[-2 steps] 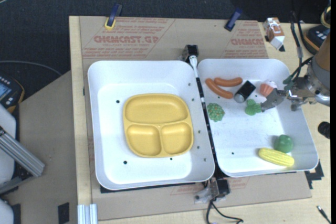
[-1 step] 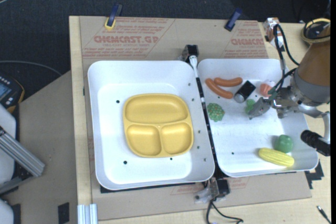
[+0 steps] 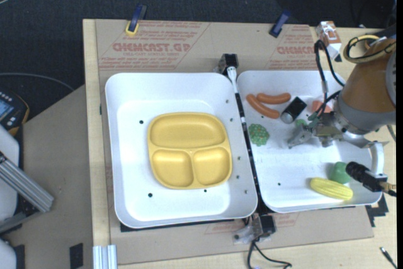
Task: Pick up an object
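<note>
where the bench spreads across the middle of the frame, two white bins sit side by side on it. left of centre, the left bin holds a yellow compartment tray lying flat in its middle. right of centre, the right bin carries the smaller things. the grey arm comes in from the right edge, and its gripper hangs low over the bin's middle, its fingers pointing left; whether they are spread or closed cannot be told, and nothing is seen between them. toward the bin's upper part lie two orange sausages, touching, with a black cylinder just right of them. at lower right lies a yellow corn cob, a green object just above it. a green broccoli piece sits near the bin's left wall.
</note>
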Robot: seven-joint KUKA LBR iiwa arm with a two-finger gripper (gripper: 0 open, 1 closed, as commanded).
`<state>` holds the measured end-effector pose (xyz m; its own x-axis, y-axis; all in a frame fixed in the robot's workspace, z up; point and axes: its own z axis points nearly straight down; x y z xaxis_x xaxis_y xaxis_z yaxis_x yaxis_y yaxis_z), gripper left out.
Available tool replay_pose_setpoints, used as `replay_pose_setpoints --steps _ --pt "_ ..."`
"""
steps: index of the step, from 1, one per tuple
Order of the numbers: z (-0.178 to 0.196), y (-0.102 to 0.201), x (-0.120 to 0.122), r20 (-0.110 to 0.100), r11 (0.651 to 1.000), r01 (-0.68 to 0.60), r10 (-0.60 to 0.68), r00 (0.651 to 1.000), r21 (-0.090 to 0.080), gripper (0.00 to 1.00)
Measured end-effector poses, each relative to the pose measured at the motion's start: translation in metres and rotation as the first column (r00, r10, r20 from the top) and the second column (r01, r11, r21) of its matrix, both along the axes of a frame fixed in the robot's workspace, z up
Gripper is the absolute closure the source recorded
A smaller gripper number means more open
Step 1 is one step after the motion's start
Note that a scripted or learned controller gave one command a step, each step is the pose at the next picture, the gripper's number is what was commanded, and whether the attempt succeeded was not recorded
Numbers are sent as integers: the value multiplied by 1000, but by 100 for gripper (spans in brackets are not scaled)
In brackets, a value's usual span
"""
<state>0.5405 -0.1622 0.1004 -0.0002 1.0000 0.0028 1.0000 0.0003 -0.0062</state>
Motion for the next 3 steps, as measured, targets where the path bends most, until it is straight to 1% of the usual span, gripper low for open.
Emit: replay_pose_setpoints --steps 1,2,3 --pt "-17 1 -1 1 1000 0 0 1000 -1 0" --pt "-5 0 0 6 1000 1 -1 1000 -2 100" --pt "39 5 0 12 1000 -1 1 1000 -5 100"
